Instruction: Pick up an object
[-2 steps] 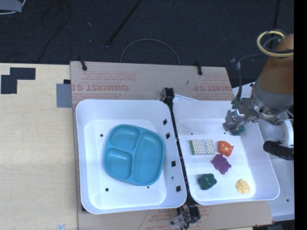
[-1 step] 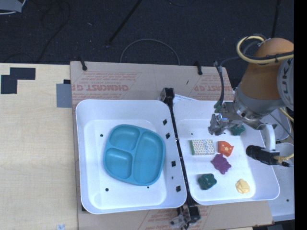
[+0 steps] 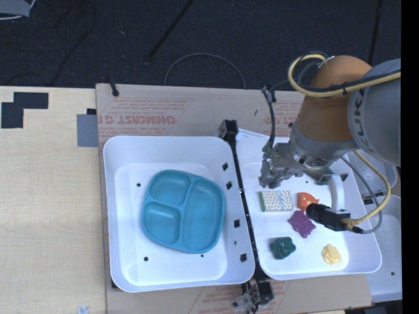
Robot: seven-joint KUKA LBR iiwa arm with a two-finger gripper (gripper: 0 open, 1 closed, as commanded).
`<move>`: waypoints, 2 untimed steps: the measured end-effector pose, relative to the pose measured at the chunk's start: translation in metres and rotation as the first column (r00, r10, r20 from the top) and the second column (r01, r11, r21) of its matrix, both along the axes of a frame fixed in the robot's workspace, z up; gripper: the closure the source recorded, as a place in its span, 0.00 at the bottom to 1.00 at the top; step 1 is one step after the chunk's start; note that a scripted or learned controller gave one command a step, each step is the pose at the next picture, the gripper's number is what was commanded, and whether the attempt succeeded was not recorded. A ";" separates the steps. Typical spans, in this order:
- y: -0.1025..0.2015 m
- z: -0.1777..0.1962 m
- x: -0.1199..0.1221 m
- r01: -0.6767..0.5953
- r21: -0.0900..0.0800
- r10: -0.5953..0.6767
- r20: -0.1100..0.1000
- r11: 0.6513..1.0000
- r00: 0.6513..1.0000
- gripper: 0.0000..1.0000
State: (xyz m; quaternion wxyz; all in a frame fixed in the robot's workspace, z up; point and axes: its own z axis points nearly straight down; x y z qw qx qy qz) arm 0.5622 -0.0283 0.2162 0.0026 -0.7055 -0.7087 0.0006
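Observation:
In the right bin [image 3: 366,257], my gripper [image 3: 270,177] hangs just above the far left edge of a small white patterned block with a green side [image 3: 275,200]. Right of the block lies an orange piece [image 3: 306,199], partly hidden by the arm. Nearer the front sit a purple lump [image 3: 301,223], a dark green lump [image 3: 283,247] and a pale yellow lump [image 3: 331,254]. Nothing shows between the gripper and the block.
The left bin [image 3: 124,169] holds a blue divided plate [image 3: 183,210]. A black divider [image 3: 239,201] runs between the two bins. The grey and orange arm [image 3: 334,110] covers the back of the right bin.

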 end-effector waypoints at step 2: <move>0.097 0.002 -0.009 0.001 -0.001 -0.001 -0.001 1.000 1.000 1.00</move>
